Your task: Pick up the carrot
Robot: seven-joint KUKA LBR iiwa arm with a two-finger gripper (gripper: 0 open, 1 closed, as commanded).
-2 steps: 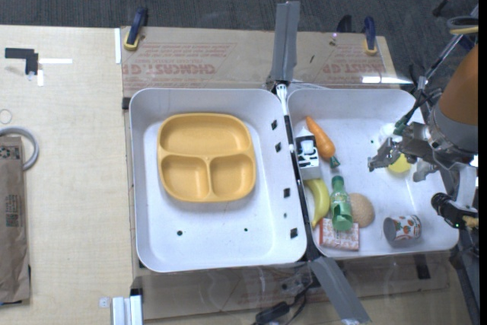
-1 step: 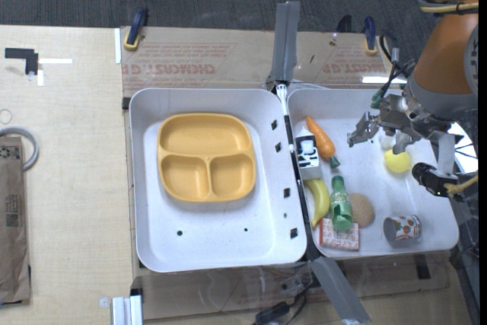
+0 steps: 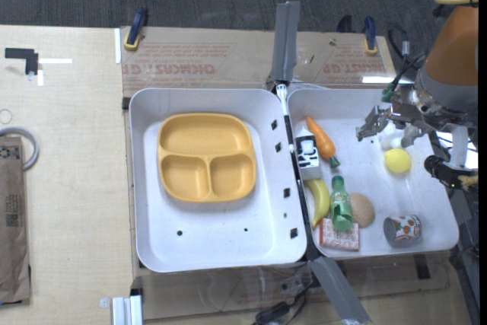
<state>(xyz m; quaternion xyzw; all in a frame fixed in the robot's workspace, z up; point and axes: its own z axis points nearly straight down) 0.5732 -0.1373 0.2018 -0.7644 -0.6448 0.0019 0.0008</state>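
**Carrot lies at the far left of the right bin, gripper apart from it**

The carrot (image 3: 321, 137) lies in the right bin (image 3: 426, 194), near its far left corner, close to the wall that divides the two bins. It lies at a slant, with the green end pointing to the near right. Nothing touches it from above. Just beside its near end is a small black and white box (image 3: 306, 152), which leans on the dividing wall; its print is too small to read.

The gripper (image 3: 388, 125) is over the far right part of the same bin, well apart from the carrot. Its fingers are spread and nothing is between them. The parts around the fingers are dark and mixed with cables, so the exact shape of the tips is hard to see. The arm (image 3: 455, 49) above it is cut off by the right edge of the view.

Just near the gripper lies a yellow ball (image 3: 396, 161). Nearer in the bin there are a banana (image 3: 320, 201), a green bottle (image 3: 340, 203) lying partly over a red and white packet (image 3: 338, 237), a brown round thing (image 3: 361, 210) partly hidden behind the bottle, and a small can (image 3: 402, 229) lying on its side.

The left bin (image 3: 152, 232) holds a yellow plate (image 3: 205, 157) with three compartments.
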